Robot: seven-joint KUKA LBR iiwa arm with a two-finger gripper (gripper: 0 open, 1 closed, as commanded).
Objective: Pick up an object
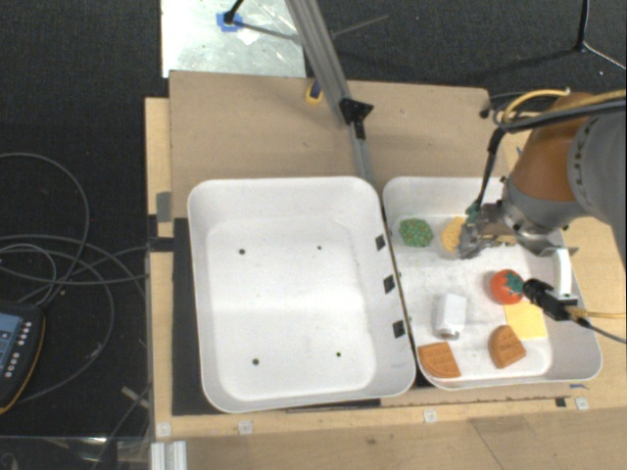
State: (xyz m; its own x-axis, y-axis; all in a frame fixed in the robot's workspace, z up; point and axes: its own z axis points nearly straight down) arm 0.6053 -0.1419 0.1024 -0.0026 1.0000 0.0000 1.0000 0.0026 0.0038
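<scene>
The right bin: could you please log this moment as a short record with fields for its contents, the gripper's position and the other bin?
right bin: holds seven items
back: green object, yellow object
middle: red object, yellow block, white block
front: two orange-brown pieces
gripper: low at the yellow object near the back wall
grasp: cannot tell
left bin: white, beside the right bin
</scene>
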